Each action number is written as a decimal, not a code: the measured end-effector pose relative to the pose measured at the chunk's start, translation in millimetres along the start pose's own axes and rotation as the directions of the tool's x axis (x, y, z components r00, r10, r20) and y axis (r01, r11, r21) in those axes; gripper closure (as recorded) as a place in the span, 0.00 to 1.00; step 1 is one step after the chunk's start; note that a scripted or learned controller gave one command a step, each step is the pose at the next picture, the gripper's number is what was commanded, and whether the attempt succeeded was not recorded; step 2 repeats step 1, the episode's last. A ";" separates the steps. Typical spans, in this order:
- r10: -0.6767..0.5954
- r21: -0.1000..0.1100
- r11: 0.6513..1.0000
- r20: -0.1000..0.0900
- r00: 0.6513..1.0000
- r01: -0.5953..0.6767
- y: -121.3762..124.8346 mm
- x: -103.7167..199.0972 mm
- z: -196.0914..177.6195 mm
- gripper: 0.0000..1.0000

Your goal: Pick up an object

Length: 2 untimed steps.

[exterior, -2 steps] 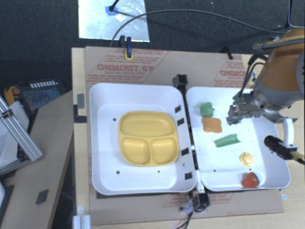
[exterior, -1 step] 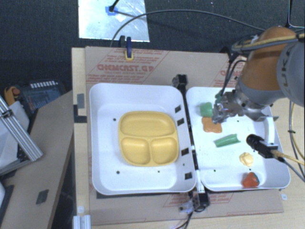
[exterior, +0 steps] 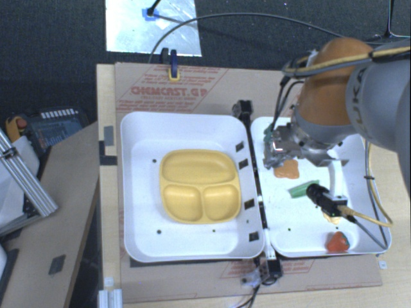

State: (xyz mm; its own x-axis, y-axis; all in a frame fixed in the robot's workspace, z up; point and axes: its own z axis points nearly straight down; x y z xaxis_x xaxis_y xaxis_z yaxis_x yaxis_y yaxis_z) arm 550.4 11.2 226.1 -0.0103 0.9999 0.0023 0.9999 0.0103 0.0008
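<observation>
Bench (exterior: 192, 85), cardboard-lined. Poised with gripper (exterior: 277, 147) just over orange piece (exterior: 287, 170) at right bin's (exterior: 302, 237) far left; open or closed, impossible to tell. Might skid off so flat a piece, or close on nothing.

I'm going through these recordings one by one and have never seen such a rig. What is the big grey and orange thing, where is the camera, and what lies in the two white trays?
The grey shape with the orange band is a robot arm, reaching in from the right of the picture. At its end is a pincer for picking things up.

The single camera is fixed above the bench and looks down at a slant on two shallow white bins.

The left bin holds a yellow divided plate. The right bin holds three things:
- a flat orange piece, right below the pincer
- a small green piece
- a red piece, near the front corner

The pincer hangs low over the right bin. I cannot see that it holds anything.
</observation>
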 end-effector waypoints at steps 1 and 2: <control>0.000 -0.001 1.000 0.001 1.000 0.000 4.5 51.9 10.2 1.00; 0.000 -0.001 1.000 0.001 1.000 0.000 4.5 51.9 10.2 1.00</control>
